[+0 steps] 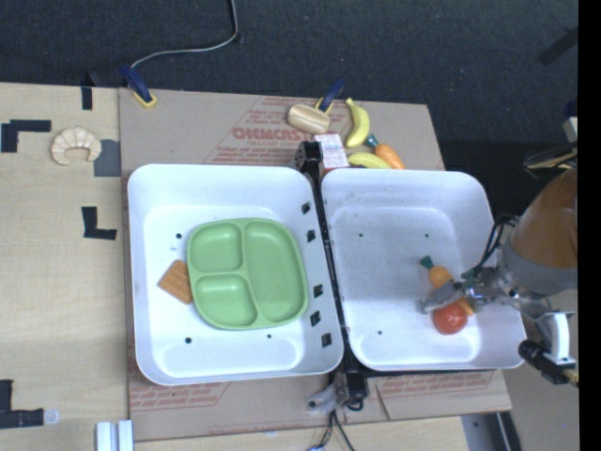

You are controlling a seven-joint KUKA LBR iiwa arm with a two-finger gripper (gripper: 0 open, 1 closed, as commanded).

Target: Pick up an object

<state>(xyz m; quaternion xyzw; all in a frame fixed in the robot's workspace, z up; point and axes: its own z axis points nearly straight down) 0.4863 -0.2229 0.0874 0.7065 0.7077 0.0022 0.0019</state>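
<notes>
Claw (449, 299) is low in the right bin (394, 191), reaching in from the right. Cannot tell its state. A red tomato (451, 318) lies just below it, touching or nearly so; a small orange carrot (437, 273) sits just above. Left bin (150, 195) holds a green divided plate (248, 272) with a brown cracker (176, 281) tucked at its left edge. Bananas (357, 125) lie on the desk (56, 280) behind the bins.

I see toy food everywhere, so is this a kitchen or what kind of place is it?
Probably a robot test lab, not a kitchen. A robot arm reaches into one of two white bins on a bench, its gripper by a toy tomato. Tape marks and a cable suggest a test setup.
</notes>
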